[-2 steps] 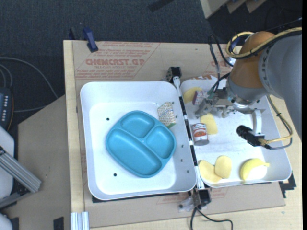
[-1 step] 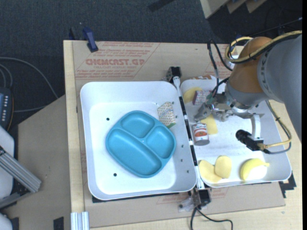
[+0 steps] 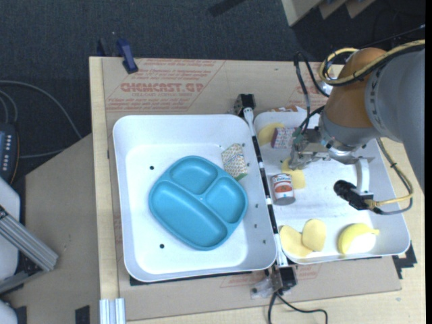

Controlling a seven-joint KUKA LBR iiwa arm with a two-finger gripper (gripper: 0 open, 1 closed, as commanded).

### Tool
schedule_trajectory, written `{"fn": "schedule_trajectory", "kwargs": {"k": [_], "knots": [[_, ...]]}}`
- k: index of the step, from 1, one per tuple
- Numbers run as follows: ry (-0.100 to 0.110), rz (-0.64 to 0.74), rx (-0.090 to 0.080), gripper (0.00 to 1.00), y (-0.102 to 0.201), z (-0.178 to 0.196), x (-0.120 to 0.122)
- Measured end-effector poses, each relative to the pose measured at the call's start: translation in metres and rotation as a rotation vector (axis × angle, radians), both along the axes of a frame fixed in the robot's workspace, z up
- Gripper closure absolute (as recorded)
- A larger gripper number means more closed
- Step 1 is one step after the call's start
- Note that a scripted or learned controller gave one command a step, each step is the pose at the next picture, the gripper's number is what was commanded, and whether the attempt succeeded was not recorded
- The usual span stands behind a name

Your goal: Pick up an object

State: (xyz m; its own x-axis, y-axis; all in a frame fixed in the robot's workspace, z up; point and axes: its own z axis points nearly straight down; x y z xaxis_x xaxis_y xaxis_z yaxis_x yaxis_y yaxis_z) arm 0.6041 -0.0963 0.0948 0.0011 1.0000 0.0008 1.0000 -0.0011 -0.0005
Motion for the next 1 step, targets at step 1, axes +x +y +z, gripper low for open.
{"fn": "schedule_trajectory", "kwargs": {"k": [1], "knots": [[0.0,0.0,0.0,0.0,0.0,-0.0002,-0.0001]]}}
